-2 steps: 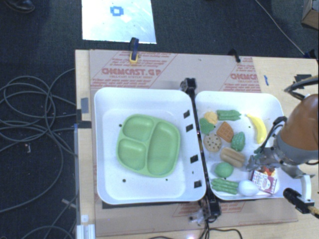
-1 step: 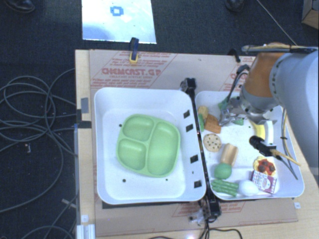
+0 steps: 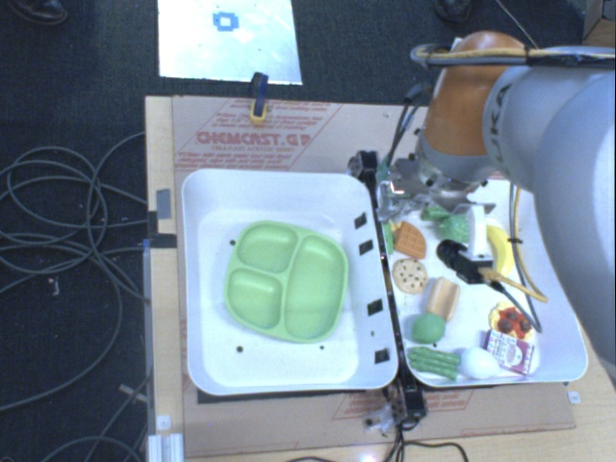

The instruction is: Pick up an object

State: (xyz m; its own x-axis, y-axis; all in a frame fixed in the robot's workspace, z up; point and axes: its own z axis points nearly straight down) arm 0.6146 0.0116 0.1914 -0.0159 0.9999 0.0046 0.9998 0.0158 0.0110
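Camera view is showing the gripper [image 3: 422, 198] hanging low over the far end of the right bin [image 3: 472, 320], and as far as anyone can tell the pick isn't happening yet. Nothing is visibly sitting between the jaws. The wrist is blocking the view, so there's no telling whether they're open or closed.

Closest candidates: an orange waffle piece [image 3: 410, 240] is lying just below the jaws, toward the camera, and a green leafy piece [image 3: 448, 224] is sitting right beside them on the arm's side. Either looks like a fair target, so basically the whole job is remaining: closing on something and lifting it.

Further out from the jaws toward the near rim, a cookie [image 3: 410, 276], a tan bread chunk [image 3: 443, 297], a green ball [image 3: 428, 328], a bean pod [image 3: 435, 362] and a white egg [image 3: 476, 362] are all crowding together. A banana [image 3: 498, 246] and a red-and-white carton [image 3: 512, 353] are sitting off on the arm's side.

What's getting in the way: the jaws are working tight against the ridge [image 3: 371, 248] where the two bins meet, and the toys are packed close. Across that ridge, well away from the jaws, the left bin [image 3: 207, 354] is holding a green divided plate [image 3: 287, 279].
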